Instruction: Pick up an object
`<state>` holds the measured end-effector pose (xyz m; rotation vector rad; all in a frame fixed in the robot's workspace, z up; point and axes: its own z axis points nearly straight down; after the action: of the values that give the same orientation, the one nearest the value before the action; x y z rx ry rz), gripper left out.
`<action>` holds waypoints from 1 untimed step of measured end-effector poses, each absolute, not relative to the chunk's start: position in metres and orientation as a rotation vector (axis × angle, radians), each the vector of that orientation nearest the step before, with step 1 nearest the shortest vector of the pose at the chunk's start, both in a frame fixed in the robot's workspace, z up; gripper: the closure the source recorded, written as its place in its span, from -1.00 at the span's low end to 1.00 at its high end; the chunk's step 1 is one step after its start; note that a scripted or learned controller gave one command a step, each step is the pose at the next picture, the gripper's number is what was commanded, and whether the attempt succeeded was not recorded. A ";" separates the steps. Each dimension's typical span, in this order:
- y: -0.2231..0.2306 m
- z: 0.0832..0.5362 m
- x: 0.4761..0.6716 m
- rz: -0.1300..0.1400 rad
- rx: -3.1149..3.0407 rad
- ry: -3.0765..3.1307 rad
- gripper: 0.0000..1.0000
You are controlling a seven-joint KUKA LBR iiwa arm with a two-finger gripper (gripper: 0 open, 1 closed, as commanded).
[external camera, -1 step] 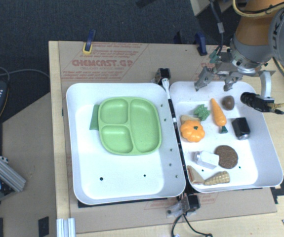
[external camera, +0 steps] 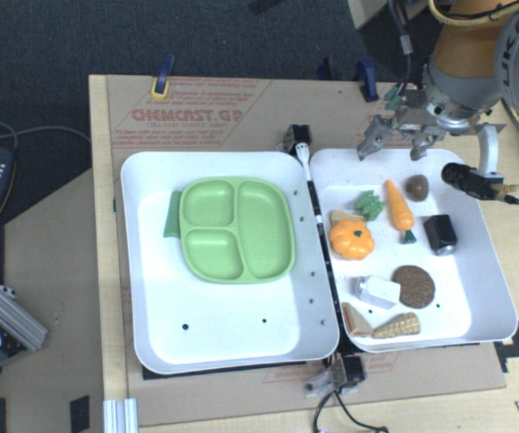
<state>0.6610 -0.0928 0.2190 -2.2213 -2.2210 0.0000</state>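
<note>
Two white bins point(external camera: 151, 332) sit on a board printed "CHEMCAST" point(external camera: 187, 114), the left holding a green plate point(external camera: 237, 229), the right a carrot point(external camera: 398, 207) and pumpkin point(external camera: 351, 239), while the gripper point(external camera: 398, 140) hovers empty, fingers spread, over its far edge.

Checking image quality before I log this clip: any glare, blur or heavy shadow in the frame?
Camera view: lighting is even and soft; the white bins are bright, with detail washed out on their floors. The green tray and carrot are sharp. The gripper looks slightly soft at the far edge of the right bin. Shadows are faint and short.
</note>
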 end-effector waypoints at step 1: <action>-0.092 0.155 0.661 0.007 -2.217 -2.218 -1.00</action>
<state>0.6612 -0.0921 0.1549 -2.2174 -2.2175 0.0070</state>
